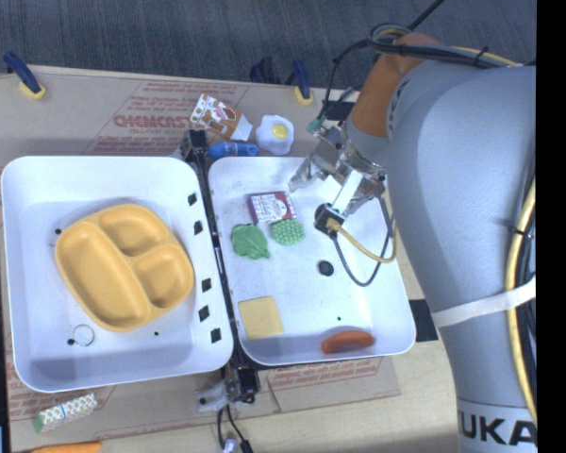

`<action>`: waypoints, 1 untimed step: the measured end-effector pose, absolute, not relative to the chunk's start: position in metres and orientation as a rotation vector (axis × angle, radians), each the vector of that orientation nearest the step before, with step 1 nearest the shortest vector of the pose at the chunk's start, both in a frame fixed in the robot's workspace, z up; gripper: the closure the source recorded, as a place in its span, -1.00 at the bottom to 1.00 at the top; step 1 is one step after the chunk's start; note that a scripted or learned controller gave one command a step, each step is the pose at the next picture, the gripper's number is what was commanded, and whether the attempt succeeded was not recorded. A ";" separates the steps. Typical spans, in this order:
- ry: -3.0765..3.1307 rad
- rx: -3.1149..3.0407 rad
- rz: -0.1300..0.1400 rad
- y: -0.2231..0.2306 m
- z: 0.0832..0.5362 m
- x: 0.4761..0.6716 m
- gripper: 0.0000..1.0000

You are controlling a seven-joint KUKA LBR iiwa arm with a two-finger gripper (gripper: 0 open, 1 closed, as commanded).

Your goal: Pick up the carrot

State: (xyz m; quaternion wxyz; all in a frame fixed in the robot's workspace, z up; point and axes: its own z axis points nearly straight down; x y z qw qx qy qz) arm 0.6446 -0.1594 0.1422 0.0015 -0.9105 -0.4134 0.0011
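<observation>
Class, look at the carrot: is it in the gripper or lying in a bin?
Lying in a bin. The carrot rests flat on the right bin's floor by the near wall, apart from the gripper.

The right bin [396, 300] has bare floor across its middle and lower left. The carrot [347, 342] lies against the bottom wall, with open floor above it and the cheese slice [261, 317] well to its left. Toward the top, the box [270, 206], lettuce [251, 243] and green ball [287, 231] cluster together. The gripper [332, 192] and its looping cable [363, 262] crowd the upper right.
</observation>
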 end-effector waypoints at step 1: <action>-1.925 -2.490 -0.008 -0.166 0.097 0.642 -1.00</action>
